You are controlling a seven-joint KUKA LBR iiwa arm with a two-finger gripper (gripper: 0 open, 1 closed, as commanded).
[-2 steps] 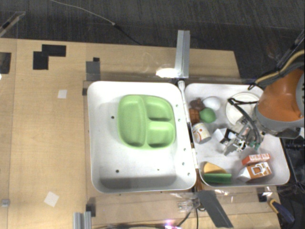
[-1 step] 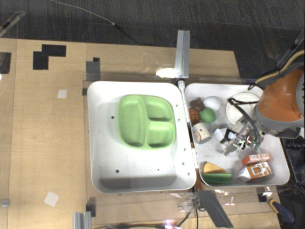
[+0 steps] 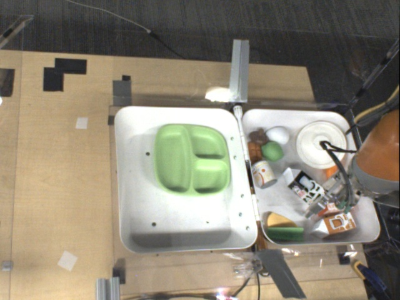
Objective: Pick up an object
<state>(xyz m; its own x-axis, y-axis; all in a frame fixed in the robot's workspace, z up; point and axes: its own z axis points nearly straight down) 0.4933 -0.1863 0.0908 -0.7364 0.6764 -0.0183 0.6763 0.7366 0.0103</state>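
1. The right-hand white bin (image 3: 369, 233) holds a scatter of small objects, and the gripper (image 3: 325, 206) sits low among them, toward the bin's near right part.
2. Whether the gripper is grasping anything cannot be told; its tip is a dark tangle of metal and cable, too blurred to read.
3. Just beside the gripper, on its left, lies a black-and-white patterned box (image 3: 304, 185), tilted on the bin floor.
4. Just below and right of the gripper lies a small orange and white carton (image 3: 339, 223), close to the bin's near right corner.
5. A yellow wedge (image 3: 280, 220) and a dark green cucumber-like piece (image 3: 286, 233) lie together against the near wall of the same bin.
6. Further up, a small can with a white label (image 3: 264, 174) stands tilted near the divider between the bins, with a green ball (image 3: 272, 151) above it and a brown object (image 3: 255, 147) beside that, possibly a figure.
7. A round white lid or plate (image 3: 318, 144) rests in the far right part of that bin, with a black cable crossing its edge.
8. The arm (image 3: 380, 152), orange-banded, enters from the right above the bin's rim.
9. The left bin (image 3: 134, 186) holds a pale green divided tray (image 3: 190, 158), lying flat near its centre.
10. Both bins rest on a light wooden bench (image 3: 56, 186).
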